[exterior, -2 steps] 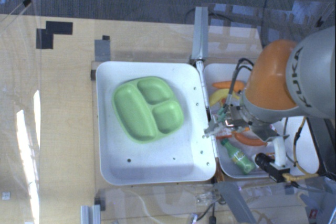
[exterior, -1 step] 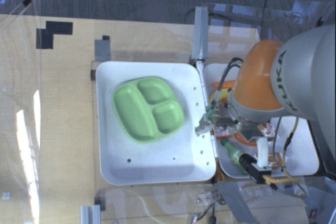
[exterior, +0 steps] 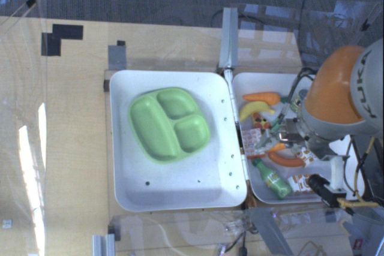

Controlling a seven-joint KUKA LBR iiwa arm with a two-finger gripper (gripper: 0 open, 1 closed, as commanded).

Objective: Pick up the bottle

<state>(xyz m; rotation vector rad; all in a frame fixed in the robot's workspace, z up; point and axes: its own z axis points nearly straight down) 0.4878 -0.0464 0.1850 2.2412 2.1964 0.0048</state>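
Green bottle (exterior: 272, 180) lies flat near the right bin's (exterior: 259, 190) front-left corner, clear of the hand (exterior: 287, 136) above the clutter; you can't tell its finger state.

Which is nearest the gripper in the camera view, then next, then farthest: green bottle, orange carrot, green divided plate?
1. Green bottle, just below the gripper, right bin.
2. Orange carrot, above it at the right bin's top.
3. Green divided plate, left bin.

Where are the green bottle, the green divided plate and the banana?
green bottle (exterior: 273, 180), camera view, on its body.
green divided plate (exterior: 170, 124), camera view, on its central ridge.
banana (exterior: 255, 108), camera view, on its middle.
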